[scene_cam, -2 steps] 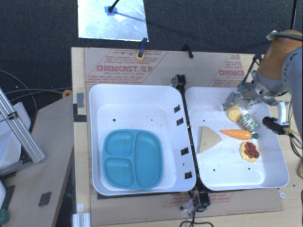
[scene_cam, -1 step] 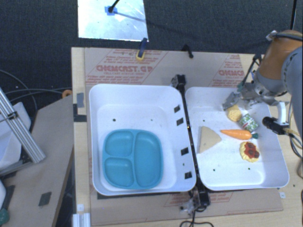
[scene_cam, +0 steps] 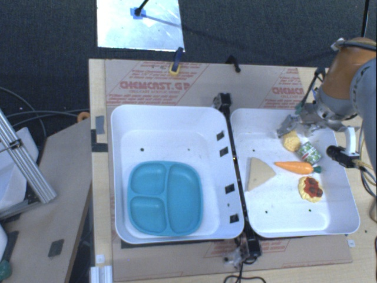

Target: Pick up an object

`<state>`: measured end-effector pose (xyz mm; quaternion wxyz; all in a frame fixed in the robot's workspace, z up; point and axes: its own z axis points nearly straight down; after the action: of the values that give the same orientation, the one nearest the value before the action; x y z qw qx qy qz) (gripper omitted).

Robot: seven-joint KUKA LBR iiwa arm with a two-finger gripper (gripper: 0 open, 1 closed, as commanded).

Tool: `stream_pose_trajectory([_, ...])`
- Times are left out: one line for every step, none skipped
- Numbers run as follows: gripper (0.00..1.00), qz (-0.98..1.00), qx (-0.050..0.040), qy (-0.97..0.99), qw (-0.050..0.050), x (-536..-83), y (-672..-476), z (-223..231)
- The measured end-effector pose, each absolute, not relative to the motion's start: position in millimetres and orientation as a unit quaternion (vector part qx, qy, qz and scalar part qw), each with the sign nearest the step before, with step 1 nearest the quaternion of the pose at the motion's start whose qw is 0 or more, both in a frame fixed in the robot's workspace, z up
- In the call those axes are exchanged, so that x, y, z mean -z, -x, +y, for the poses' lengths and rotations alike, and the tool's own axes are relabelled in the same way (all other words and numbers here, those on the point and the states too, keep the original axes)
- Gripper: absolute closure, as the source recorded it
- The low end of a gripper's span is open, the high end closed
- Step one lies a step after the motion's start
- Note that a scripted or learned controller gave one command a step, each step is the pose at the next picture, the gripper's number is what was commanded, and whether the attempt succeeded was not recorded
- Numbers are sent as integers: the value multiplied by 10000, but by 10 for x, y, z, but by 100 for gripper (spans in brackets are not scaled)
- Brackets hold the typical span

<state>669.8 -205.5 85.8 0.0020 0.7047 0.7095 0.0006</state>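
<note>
In the camera view, the arm [scene_cam: 347, 69] comes in from the right edge, its orange band showing above the grey wrist, and the gripper [scene_cam: 293, 125] hangs low over the far part of the right bin [scene_cam: 341, 217]. Whether it is released or clenched cannot be told from this slant, since the wrist body covers much of it, and nothing can be seen gripped in it.

Just below the gripper lies a small yellow lumpy toy [scene_cam: 291, 141], touching or almost touching the tool's lower end. Beside it, toward the right, sits a small green-and-white can [scene_cam: 308, 152], tilted on its side. Nearer the camera lies an orange carrot [scene_cam: 294, 167] with its green end pointing right, then a round pastry with red filling [scene_cam: 310, 188]. A tan wedge [scene_cam: 258, 173] rests near the divider between the bins. All five lie in the right bin, close together but mostly apart.

The left bin [scene_cam: 135, 122] holds a blue divided tray [scene_cam: 165, 198].

Judging by the pose, the step in hand is the approach or descent onto an object, most likely the yellow toy, with no lift begun. The next move calls for centring over that toy, coming down to the bin floor without nudging the can, closing firmly, then rising straight. The toy's rounded shape may slip, and its closeness to the can leaves little room
</note>
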Motion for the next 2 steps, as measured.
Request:
stream_pose_trajectory([0,7089,-11,-7053,22,-957,-6697,-2060])
stream_pose_trajectory([100,7096,-24,-7046,45,-1075,-6711,-2062])
